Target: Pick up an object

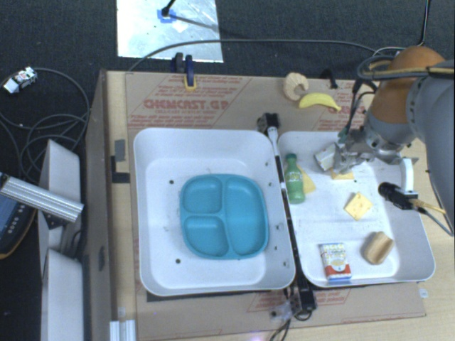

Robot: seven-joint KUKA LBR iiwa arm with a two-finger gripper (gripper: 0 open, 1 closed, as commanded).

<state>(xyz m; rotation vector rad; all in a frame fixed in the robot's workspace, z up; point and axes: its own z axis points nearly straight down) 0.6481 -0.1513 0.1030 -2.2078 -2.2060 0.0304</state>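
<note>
My gripper (339,162) hangs low over the back of the right bin (419,261), the arm coming in from the right. A small yellow piece (344,177) lies right at its tip; whether they touch is unclear. In the same bin a green bottle (293,180) lies by the left wall with a yellow wedge (308,184) beside it. A yellow cheese-like square (358,206) sits mid-bin. A brown bread roll (377,248) and a small red, white and blue carton (335,261) lie near the front.
The left bin (153,190) holds a blue divided plate (224,215). Behind the right bin, on the bench, lie a banana (318,102) and a beige object (296,85). A divider rail (279,183) separates the bins.
</note>
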